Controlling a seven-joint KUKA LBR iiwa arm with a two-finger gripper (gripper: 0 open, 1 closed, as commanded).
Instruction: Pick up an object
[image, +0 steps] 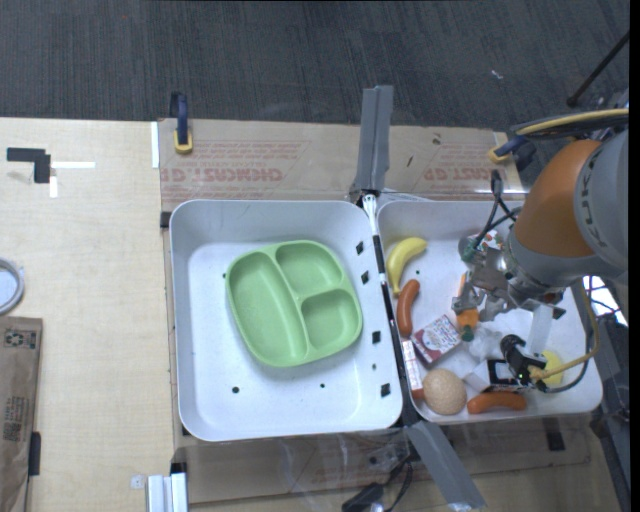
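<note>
The grey arm reached in from the right and held its pincer (470, 308) low over the right bin (440, 207), near the middle of the clutter. Whether the pincer was released or clenched could not be told from above, because the wrist hid its tip.

Just under the pincer lay a small orange piece (467, 321), possibly the object being tried for, though it was too small to name. Touching or nearly touching it to the left sat a red-and-white packet (437, 338). A red sausage (405, 307) lay beyond that, with a yellow banana (403, 258) above it. A tan egg-shaped item (444, 391) and an orange sausage (495, 402) rested near the front wall.

The left bin (200, 300) held a green divided plate (295, 300), well apart from the arm. Both bins stood on the pale bench (80, 250).

The likely trouble was crowding. The pincer might close on nothing, or nip the packet's edge along with the orange piece and drop both on lifting. A nudge could also send the egg-shaped item rolling.
</note>
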